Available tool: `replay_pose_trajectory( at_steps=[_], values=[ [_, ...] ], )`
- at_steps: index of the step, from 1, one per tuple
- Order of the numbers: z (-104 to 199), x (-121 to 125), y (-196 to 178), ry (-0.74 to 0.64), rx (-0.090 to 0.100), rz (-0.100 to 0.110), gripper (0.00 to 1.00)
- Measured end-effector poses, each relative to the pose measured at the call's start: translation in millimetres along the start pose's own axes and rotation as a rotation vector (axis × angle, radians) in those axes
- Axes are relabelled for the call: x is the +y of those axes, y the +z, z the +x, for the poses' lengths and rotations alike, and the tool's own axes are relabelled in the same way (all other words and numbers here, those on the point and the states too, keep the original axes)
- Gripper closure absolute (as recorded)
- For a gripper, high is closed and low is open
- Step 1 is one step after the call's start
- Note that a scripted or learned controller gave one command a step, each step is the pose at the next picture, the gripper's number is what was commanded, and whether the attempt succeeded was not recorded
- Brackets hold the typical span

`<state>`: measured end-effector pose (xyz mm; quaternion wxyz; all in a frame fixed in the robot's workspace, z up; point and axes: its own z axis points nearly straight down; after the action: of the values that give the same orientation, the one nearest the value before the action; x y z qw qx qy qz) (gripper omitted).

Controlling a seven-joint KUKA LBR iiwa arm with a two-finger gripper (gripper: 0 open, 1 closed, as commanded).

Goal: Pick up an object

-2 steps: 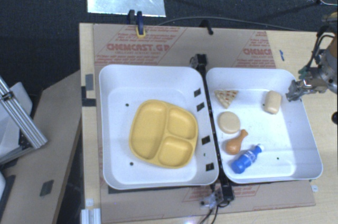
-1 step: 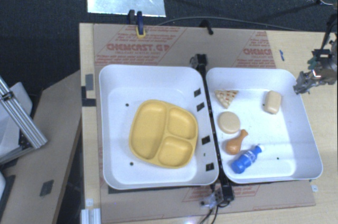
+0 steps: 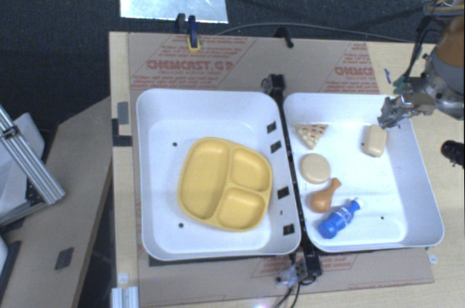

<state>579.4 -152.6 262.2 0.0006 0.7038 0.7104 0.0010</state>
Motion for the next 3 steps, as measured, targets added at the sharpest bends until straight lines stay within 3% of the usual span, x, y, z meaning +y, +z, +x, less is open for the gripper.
replay_pose_trajectory(
  at_steps=[2,3],
  values=[
    [113,-6,-5,-0.001,0.001,0.000,1.00],
    [158,-21,7,0.001,0.002,0.003,1.00]
  ],
)
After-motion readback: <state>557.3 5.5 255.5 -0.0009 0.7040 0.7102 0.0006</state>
